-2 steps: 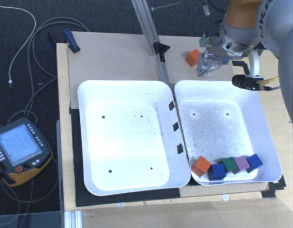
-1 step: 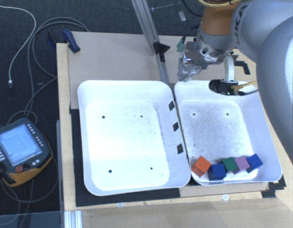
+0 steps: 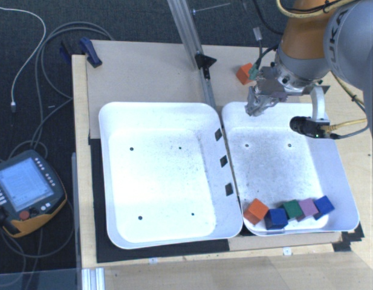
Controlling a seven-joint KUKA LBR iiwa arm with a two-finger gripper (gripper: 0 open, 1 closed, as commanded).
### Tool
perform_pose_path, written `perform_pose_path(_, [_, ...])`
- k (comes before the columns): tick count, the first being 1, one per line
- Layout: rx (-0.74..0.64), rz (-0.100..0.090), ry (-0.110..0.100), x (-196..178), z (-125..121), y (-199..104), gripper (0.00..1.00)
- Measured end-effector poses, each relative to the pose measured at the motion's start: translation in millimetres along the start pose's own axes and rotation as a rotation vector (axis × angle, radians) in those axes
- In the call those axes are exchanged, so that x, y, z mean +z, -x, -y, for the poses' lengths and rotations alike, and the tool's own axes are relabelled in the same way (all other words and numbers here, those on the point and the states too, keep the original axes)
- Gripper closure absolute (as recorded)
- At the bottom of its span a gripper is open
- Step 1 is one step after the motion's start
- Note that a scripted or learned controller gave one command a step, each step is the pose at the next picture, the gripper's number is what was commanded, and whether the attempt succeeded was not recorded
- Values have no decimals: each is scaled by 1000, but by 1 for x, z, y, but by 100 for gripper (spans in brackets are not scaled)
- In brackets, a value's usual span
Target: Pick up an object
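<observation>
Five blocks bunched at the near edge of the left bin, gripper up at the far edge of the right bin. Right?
Not quite. The camera view shows the blocks, orange, two blue, green and purple, bunched at the near edge of the right bin, not the left bin. The gripper is up at the far edge of the right bin, as you said.
</observation>
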State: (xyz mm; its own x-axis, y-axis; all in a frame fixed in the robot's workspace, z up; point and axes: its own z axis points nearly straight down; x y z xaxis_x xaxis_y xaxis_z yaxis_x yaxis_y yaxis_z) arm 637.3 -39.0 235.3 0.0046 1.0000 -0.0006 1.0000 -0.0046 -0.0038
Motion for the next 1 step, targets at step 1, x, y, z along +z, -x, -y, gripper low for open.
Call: perform_pose_path(1, [-13, -3, 7, -3, -25, -74, 100])
